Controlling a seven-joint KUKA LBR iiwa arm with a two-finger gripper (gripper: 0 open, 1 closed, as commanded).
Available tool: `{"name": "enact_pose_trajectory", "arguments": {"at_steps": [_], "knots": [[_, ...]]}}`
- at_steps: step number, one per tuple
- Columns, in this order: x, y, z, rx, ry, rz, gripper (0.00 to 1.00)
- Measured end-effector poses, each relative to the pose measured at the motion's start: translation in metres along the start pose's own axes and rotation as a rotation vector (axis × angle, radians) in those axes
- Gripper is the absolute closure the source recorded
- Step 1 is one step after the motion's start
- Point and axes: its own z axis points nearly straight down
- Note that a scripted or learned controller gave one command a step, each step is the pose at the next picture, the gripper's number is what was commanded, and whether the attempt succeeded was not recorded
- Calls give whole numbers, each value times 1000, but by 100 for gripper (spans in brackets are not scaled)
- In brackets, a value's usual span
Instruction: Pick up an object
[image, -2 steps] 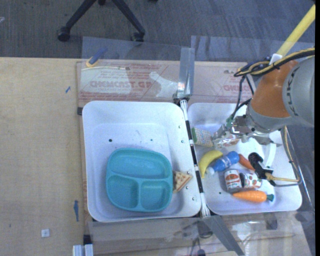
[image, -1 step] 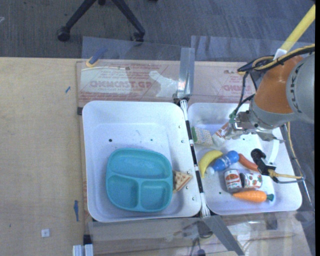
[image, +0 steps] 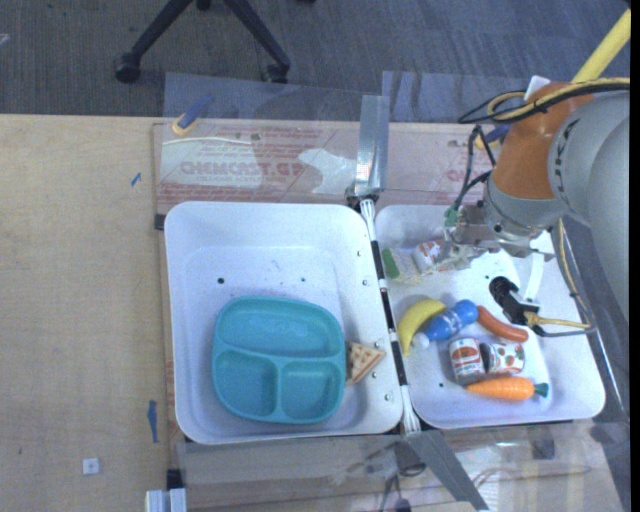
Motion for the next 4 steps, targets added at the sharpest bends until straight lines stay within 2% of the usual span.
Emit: {"name": "enact_pose_trajectory", "arguments": {"at_steps": [1,2,3,4], "knots": [[1,1,1,-3,2,-1,0],[9,41,1,-40,-7,-7,0],[12,42,-1,-49,-10,-7,0],[13,35,-1,-46,-10,-7,0]]}}
